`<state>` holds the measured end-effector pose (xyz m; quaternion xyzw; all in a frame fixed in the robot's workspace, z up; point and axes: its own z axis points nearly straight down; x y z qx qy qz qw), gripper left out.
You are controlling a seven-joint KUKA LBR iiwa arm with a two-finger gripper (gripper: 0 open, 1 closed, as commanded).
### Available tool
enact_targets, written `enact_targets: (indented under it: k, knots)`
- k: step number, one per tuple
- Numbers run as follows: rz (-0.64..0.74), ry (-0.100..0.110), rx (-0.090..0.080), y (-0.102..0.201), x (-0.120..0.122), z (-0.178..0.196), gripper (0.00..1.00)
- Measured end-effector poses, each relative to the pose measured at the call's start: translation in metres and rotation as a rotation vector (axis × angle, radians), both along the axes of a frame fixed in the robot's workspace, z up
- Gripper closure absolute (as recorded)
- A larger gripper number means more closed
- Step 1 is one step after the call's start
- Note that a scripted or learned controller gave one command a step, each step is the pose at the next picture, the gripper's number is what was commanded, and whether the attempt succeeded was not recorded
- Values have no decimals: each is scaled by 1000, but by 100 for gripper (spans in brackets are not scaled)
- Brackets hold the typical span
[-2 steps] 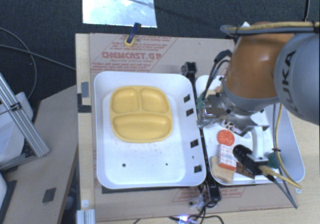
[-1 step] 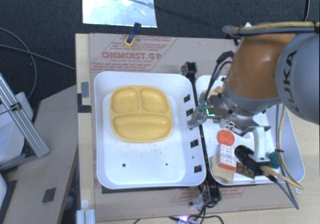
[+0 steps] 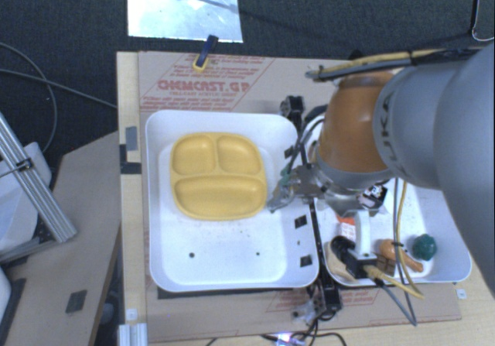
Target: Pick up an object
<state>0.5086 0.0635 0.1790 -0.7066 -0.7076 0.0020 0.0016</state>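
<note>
While the arm (image 3: 402,128) hangs over the bins' divide, your gripper (image 3: 282,191) sits at the tray's (image 3: 216,176) rim; grip state indeterminate. Small objects (image 3: 402,253) lie behind it, uncollected.

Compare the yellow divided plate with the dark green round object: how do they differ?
The yellow three-compartment plastic plate is broad and flat; the small dark green round object is compact and ball-like. The plate lies in the left white bin, the green object in the right white bin beside other small items.
</note>
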Motion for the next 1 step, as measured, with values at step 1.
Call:
enact_targets:
  k: [1]
  knots:
    - [2, -13, 0, -14, 82, 6, 0]
